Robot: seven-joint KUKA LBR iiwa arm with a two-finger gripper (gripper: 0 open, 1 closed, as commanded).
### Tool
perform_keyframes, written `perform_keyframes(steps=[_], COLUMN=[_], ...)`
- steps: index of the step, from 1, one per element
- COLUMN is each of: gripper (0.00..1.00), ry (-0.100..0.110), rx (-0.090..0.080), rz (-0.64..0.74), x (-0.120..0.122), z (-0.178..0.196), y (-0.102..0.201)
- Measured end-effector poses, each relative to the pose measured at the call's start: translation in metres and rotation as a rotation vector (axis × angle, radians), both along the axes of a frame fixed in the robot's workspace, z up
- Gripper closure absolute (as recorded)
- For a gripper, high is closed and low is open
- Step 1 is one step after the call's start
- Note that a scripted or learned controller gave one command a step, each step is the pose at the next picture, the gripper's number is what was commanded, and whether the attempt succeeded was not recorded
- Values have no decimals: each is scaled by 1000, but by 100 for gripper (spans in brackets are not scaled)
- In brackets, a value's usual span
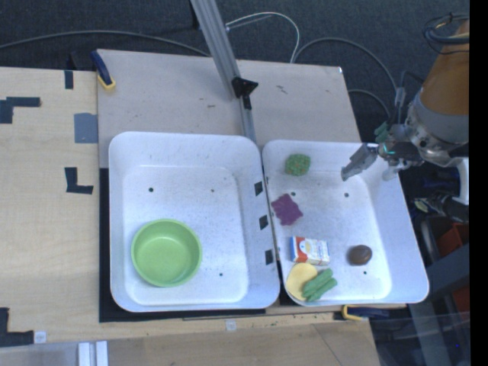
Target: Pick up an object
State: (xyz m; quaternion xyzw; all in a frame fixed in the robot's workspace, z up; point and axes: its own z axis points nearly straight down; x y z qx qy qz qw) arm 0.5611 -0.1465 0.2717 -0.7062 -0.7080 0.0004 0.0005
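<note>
The arm (448, 90) is cut off by the right edge of the view, past the right bin (396, 227). Its claw (358, 162), over that bin's far right corner, is blurred (finger positions unreadable). Near the bin's front rim, green beans (319, 284) cover part of a yellow piece (299, 275).

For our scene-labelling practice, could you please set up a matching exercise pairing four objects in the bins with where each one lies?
Things:
1. green bowl
2. purple piece
3. brown ball
4. green knobbly ball

Places:
A. right bin, far end
B. left bin, near left corner
C. right bin, near right part
D. right bin, middle, beside the divider

Pairs: 1-B, 2-D, 3-C, 4-A
</note>
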Motion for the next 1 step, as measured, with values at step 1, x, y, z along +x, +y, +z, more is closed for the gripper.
perform_keyframes(steps=[1], gripper=[0], ry=[0], rx=[0], rz=[0], x=[0], z=[0], y=[0])
